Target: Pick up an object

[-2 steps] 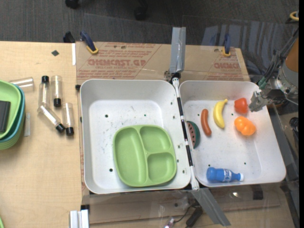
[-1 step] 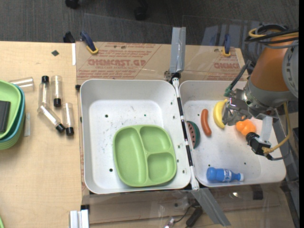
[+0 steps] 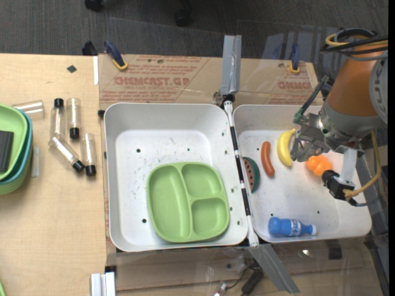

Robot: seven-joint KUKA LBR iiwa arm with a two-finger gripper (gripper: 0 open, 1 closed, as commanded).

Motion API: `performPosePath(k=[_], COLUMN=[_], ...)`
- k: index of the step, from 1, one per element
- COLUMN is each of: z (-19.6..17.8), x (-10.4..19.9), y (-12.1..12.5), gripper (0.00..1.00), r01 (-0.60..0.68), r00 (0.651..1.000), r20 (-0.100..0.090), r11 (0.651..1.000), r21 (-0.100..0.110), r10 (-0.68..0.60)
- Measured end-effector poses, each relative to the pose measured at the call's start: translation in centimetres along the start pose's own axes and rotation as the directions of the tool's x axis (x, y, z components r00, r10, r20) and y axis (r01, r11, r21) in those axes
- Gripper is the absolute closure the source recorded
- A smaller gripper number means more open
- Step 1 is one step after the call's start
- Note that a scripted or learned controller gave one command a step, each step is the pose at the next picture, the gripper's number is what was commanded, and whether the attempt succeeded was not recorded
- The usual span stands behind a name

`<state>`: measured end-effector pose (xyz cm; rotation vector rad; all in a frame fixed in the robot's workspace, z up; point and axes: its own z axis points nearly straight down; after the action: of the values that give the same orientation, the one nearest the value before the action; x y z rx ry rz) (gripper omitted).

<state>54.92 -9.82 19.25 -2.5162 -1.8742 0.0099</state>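
The curved yellow plastic banana (image 3: 284, 147) looks the likeliest pick here, lying in the right-hand shallow white bin (image 3: 345, 227) and touching the left side of the two-finger gripper (image 3: 301, 148), which hangs low at the end of the grey arm with its orange band (image 3: 356, 85). From this overhead slant the wrist body covers the fingers, so whether they are spread or closed I cannot tell, and nothing can be seen held between them. Just right of the gripper and a touch nearer the camera sits a small round orange toy (image 3: 318, 164), partly tucked under the wrist hardware; left of the gripper, beyond the banana, lies a slim red sausage-shaped toy (image 3: 266, 158), and further left still a watermelon-slice toy (image 3: 250, 174) rests against the bin's wall. Well below the gripper, near the front rim, a blue plastic bottle with a white cap (image 3: 290, 227) lies on its side. Away to the far left, the other white bin (image 3: 123, 165) carries a green divided plastic plate (image 3: 188, 201). The risks as I judge them: the banana and orange toy crowd the gripper on either side, so a closing move could nudge one away or pinch both; the banana's curved, smooth skin may squirt out sideways.
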Motion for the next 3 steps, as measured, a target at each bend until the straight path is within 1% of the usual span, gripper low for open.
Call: performPosePath(k=[3], z=[-2.4], x=[-0.3], y=[0.2], gripper=[1.00], r01=[0.006], r00=[1.000], r20=[0.005], r11=[1.000], r21=[0.005], r10=[-0.006])
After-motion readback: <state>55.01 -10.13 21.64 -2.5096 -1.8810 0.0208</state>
